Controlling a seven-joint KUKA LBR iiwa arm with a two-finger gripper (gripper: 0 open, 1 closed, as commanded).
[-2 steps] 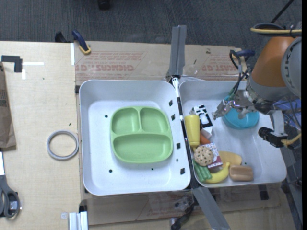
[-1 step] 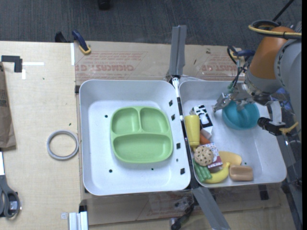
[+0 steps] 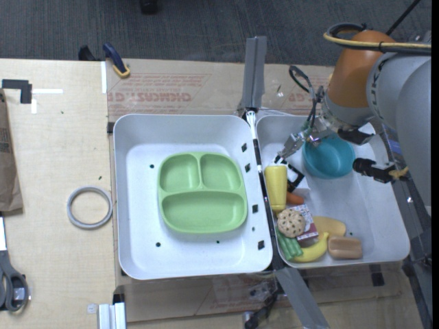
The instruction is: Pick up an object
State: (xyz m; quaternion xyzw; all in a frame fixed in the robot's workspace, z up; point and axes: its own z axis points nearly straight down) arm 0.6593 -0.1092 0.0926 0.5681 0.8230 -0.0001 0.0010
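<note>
In the right bin (image 3: 384,211) a teal bowl (image 3: 329,159) sits near the back. In front of it are a yellow cup (image 3: 276,186) lying along the left wall, a cookie (image 3: 291,221), a banana (image 3: 312,249), a tan bread piece (image 3: 344,247) and a small orange piece (image 3: 295,199). My gripper (image 3: 310,140) hangs low over the bin's back, right at the teal bowl's upper left rim. The wrist and orange band (image 3: 353,74) cover the bin's back right corner. Nothing is seen lifted off the bin floor.
The left bin (image 3: 130,204) holds a green divided plate (image 3: 202,192). A grey post (image 3: 254,74) rises behind the divider between the bins. On the bench at left lie a grey ring (image 3: 90,207), scissors (image 3: 12,286) and a blue-handled tool (image 3: 116,60).
</note>
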